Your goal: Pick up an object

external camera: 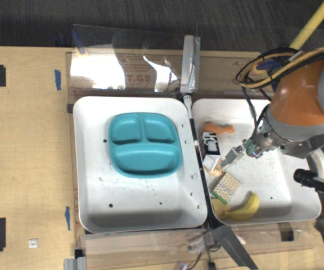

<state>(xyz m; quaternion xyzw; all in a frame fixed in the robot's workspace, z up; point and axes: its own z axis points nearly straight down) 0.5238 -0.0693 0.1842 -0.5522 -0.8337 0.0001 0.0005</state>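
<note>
Two shallow white bins sit side by side on the bench. The left bin [94, 196] holds a teal divided plate [145, 144], lying flat near its middle with three compartments facing up. The right bin [286, 198] holds a small clutter along its left side: an orange carrot-like piece [219, 129] at the far end, a small black-and-white card [211, 144] just nearer than it, a patterned square packet [226, 185] nearer still, and a yellow banana [242, 206] lying by the near wall.

The grey arm with its orange band [300, 97] reaches in from the right, and the gripper [229, 159] hangs low over the right bin's left half, between the card and the packet. Whether its jaws are open or closed cannot be told, and nothing is clearly seen between them.

Beyond the bins stands a clear plastic sheet [134, 66] with a grey taped strip [189, 63]. The bench top [21, 167] to the left is light wood with black corner marks and bits of blue tape. The floor [151, 4] on the far side is dark carpet.
</note>
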